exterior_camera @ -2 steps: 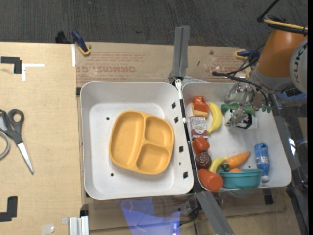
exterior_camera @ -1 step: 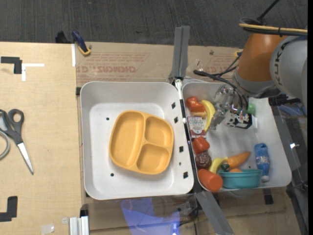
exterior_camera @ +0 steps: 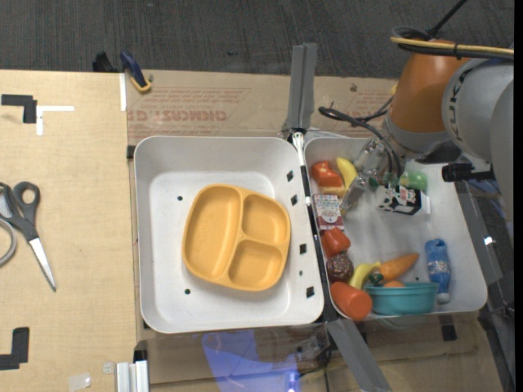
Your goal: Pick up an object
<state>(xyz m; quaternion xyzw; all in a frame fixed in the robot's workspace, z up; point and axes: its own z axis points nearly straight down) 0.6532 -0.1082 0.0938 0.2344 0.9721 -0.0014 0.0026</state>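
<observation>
a: what crowds the gripper point(exterior_camera: 357, 193)?

b: it hangs low in the right bin point(exterior_camera: 462, 300), by a red tomato point(exterior_camera: 325, 173), a yellow banana point(exterior_camera: 347, 172) and a ketchup packet point(exterior_camera: 328, 208). a black-and-white cow toy point(exterior_camera: 402, 200) and green piece point(exterior_camera: 416, 179) sit just right.

a: holding anything?

b: can't tell; the tips blur into the clutter.

a: other items?

b: a carrot point(exterior_camera: 395, 265) lies slanted, tip toward lower left, above a teal bowl point(exterior_camera: 402, 299); a blue bottle point(exterior_camera: 438, 265) lies lengthwise along the right wall. the left bin point(exterior_camera: 155, 300) holds a yellow divided plate point(exterior_camera: 237, 238). scissors point(exterior_camera: 29, 227) lie well apart on the bench.
</observation>
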